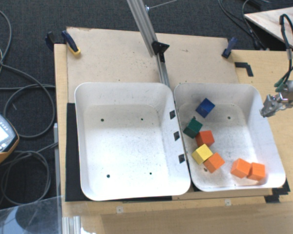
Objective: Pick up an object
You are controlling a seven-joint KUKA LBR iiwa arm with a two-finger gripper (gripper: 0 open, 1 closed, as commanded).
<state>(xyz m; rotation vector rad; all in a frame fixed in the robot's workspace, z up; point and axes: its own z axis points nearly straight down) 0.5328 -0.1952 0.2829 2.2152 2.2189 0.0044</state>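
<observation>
The small metallic grey two-finger gripper (269, 108) shows at the right side, just outside the right rim of the right-hand shallow white bin (268, 135) — level with that bin's upper half. It points leftward and a little down toward that rim, with thin cables trailing up and right behind it.

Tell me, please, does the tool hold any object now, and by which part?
Nothing is held. The tool is over the right bin's right rim, apart from the blocks, and nothing shows between its fingers.
</observation>
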